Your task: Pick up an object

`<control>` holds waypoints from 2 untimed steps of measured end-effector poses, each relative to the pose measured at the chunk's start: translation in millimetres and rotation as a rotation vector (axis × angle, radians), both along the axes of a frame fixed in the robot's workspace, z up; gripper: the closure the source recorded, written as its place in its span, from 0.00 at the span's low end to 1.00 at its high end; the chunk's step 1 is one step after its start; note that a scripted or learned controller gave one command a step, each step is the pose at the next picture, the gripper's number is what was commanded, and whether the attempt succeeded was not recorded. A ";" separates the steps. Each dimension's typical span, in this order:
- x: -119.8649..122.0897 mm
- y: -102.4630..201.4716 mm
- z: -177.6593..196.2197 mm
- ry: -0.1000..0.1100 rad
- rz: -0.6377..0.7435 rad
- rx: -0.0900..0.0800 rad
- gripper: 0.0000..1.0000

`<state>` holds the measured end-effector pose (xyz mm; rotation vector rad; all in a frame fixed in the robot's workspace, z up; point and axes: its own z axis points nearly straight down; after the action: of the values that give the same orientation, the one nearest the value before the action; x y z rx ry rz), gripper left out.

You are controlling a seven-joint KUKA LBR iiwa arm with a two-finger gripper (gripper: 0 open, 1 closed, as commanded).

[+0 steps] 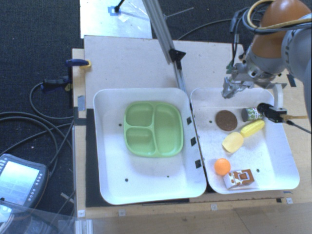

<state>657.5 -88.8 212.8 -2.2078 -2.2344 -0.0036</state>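
Right bin: brown disc (226,120), yellow banana (252,128), yellow lemon (233,142), orange ball (222,166), small can (251,113), brown-white carton (240,179).

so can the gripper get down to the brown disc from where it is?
Probably yes. The gripper hangs above the right bin's far edge; the brown disc lies flat below it, apart from the yellow pieces, nothing covering it.

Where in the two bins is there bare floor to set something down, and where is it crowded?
Left bin: bare floor all round the green tray, widest in front of it. Right bin: bare at the front right, beside the carton, and at the back left under the gripper. Crowded mid-bin: brown disc, can, yellow pieces, orange ball.
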 end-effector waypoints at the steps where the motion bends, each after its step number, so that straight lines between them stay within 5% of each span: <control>1: 1.1 58.0 13.9 -0.002 0.001 0.001 1.00; 2: -6.8 111.5 23.5 -0.001 0.000 0.001 1.00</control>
<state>650.7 22.7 236.3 -2.2074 -2.2348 -0.0056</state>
